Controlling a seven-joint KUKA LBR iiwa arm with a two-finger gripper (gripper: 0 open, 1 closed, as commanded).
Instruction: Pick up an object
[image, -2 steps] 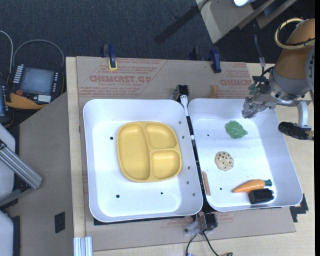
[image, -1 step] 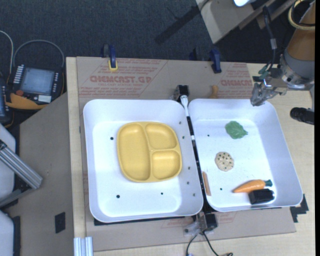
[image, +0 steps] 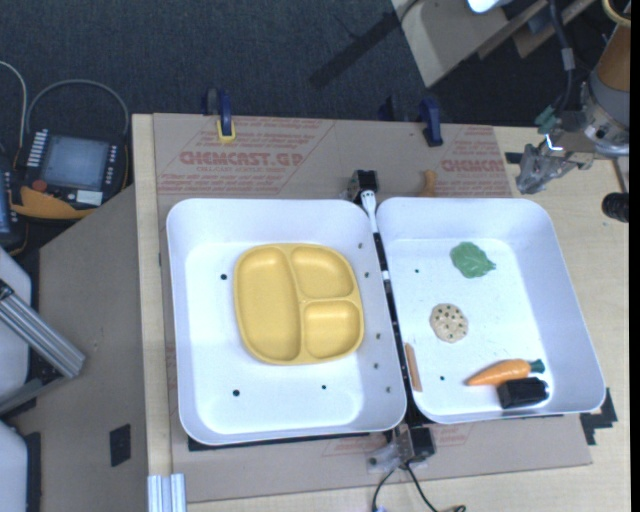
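Gripper (image: 535, 165), fingers slightly apart and empty, hovers at two o'clock; toy carrot (image: 500, 373) lies at five o'clock in right bin (image: 570, 290).

The bench (image: 150, 300), topped with printed brown board, carries two shallow white bins side by side: the right bin (image: 560, 290) just below-left of the gripper (image: 535, 170), the left bin (image: 190, 330) farther left.

- The arm (image: 612, 70) shows a tan-orange band over a pale grey wrist section.
- Dark cables run along it.
- The gripper (image: 535, 172) is small, metallic grey, with teal-tinted fittings.
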